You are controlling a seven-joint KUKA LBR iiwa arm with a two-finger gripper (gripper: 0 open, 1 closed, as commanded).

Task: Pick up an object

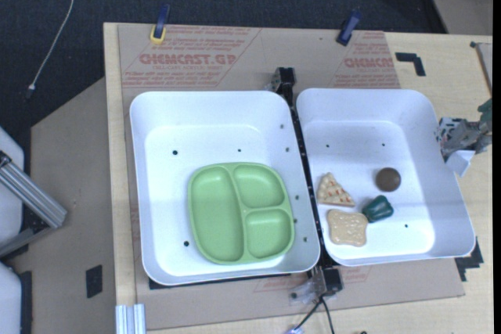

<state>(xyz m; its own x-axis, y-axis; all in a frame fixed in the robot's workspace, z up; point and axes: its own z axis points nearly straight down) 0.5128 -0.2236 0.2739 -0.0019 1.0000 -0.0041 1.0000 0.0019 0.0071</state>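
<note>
The right bin holds a small pizza slice toy, a brown round piece, a dark green piece and a tan toast-shaped piece, all grouped in its near half. My gripper sits low at the right bin's outer right rim, away from all of them, with nothing seen in it. It is partly cut off by the view's right side.
A light green divided plate lies in the left bin. Blue clamps grip the cardboard bench top at the back. A black clip joins the bins.
</note>
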